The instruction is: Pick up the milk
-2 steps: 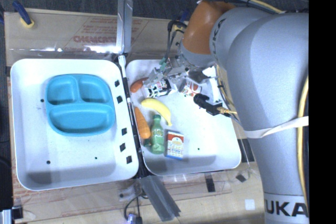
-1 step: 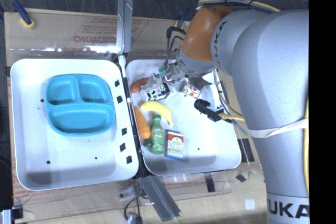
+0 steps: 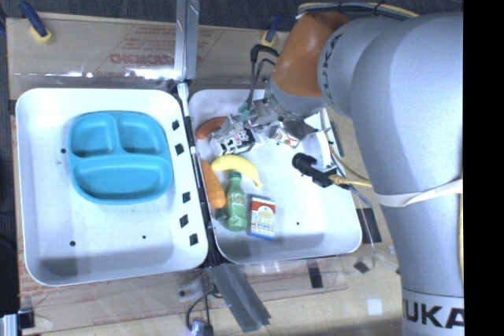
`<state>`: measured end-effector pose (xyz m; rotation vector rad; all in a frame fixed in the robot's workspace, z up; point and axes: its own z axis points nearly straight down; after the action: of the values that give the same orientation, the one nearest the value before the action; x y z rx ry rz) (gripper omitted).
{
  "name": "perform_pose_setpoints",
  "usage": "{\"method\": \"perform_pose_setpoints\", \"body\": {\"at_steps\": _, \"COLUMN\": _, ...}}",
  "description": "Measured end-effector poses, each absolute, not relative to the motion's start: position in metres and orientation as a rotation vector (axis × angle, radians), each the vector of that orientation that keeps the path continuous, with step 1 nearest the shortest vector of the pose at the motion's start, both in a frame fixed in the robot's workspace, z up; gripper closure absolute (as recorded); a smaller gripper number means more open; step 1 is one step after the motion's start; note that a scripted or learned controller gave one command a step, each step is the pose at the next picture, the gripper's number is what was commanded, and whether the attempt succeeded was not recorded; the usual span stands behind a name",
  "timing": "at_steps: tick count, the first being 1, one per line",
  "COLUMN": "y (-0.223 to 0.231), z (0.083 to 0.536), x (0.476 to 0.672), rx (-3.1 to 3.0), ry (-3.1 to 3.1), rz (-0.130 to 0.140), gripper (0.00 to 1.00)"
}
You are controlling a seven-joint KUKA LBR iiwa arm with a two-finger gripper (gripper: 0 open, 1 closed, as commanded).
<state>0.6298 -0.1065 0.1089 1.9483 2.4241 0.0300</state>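
The left bin, white plastic with rounded corners, held a blue tray moulded into three shallow sections, smooth and matte. A row of small black clips ran down the seam between the two bins.

In the right bin, an orange carrot lay lengthwise along the left wall, tapered and dull-skinned. Just beside it stood a green bottle, glossy and see-through, lying roughly parallel to the carrot. A curved yellow banana rested above the bottle's cap, close to touching it. The milk, a small boxy carton with a red top and blue printed face, lay flat just right of the bottle, near the bin's front edge. A brownish sausage shape sat at the bin's back left.

The gripper hung over the back of the right bin, well apart from the milk; whether its fingers were spread or closed could not be told amid the clutter there. The grey arm, smooth and rounded, wore its orange band above the wrist.
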Motion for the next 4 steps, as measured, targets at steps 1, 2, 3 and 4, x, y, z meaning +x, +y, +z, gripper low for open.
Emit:
{"method": "perform_pose_setpoints", "body": {"at_steps": 1, "y": -0.087, "z": 0.193, "x": 0.641, "rx": 2.021, "ry": 2.405, "rz": 0.000, "gripper": 0.00}}
{"method": "perform_pose_setpoints", "body": {"at_steps": 2, "y": -0.107, "z": 0.116, "x": 0.635, "rx": 1.983, "ry": 2.422, "rz": 0.013, "gripper": 0.00}}
{"method": "perform_pose_setpoints", "body": {"at_steps": 3, "y": -0.107, "z": 0.109, "x": 0.612, "rx": 1.754, "ry": 2.565, "rz": 0.032, "gripper": 0.00}}
{"method": "perform_pose_setpoints", "body": {"at_steps": 4, "y": -0.110, "z": 0.109, "x": 0.611, "rx": 1.662, "ry": 2.627, "rz": 0.030, "gripper": 0.00}}
